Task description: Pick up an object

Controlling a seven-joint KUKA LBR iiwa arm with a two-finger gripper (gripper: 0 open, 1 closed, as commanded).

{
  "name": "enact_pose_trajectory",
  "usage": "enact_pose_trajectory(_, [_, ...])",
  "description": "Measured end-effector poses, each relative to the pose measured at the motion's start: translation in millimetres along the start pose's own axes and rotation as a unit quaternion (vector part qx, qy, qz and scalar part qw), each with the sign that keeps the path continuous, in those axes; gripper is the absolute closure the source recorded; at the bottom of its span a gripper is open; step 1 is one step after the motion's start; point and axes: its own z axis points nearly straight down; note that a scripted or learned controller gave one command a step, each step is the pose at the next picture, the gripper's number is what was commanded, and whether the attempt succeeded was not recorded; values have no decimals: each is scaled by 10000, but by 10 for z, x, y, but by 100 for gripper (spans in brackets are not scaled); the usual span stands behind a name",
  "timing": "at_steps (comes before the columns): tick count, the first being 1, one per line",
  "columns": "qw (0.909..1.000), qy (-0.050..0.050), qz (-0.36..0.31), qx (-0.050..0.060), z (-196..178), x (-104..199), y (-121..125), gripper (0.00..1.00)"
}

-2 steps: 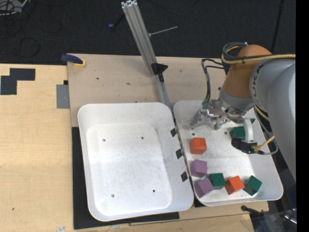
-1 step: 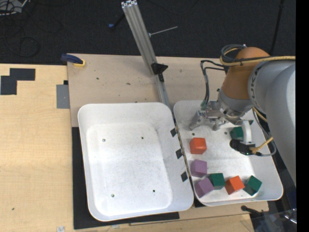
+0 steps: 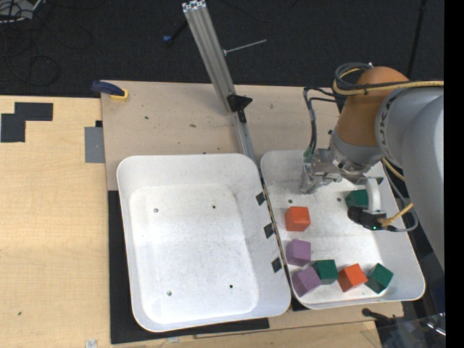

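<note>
I am looking across the left bin (image 3: 145,172), which is carrying no blocks, toward the right bin (image 3: 406,285), where all my targets are lying. My gripper (image 3: 313,181) is hanging over that bin's far edge, near its far left corner, and I cannot tell how my fingers are standing.

Counting from the left: two orange blocks, one (image 3: 297,218) sitting alone near the bin's left edge just below me, the other (image 3: 352,276) near the near edge; two purple blocks (image 3: 299,252) (image 3: 306,279), touching, by the near left corner; three green blocks, one (image 3: 326,270) beside the purples, one (image 3: 379,278) toward the near right corner, one (image 3: 358,198) partly hidden beside my wrist.

My worry is the near cluster: closing there, I could be nudging neighbours and pinching nothing. The lone orange block looks safest, though descending off-centre could push it against the wall.
</note>
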Motion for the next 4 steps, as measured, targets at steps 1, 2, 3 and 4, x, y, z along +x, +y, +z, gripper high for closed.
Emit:
enact_pose_trajectory(1, [10000, -3, -28, -33, -481, 74, -32, 100])
enact_pose_trajectory(2, [10000, -8, -33, -43, -1113, 19, -9, 100])
enact_pose_trajectory(3, [10000, -6, -43, -15, -1103, 17, -9, 100])
enact_pose_trajectory(4, [10000, 9, -34, -7, -1221, 538, -66, 100])
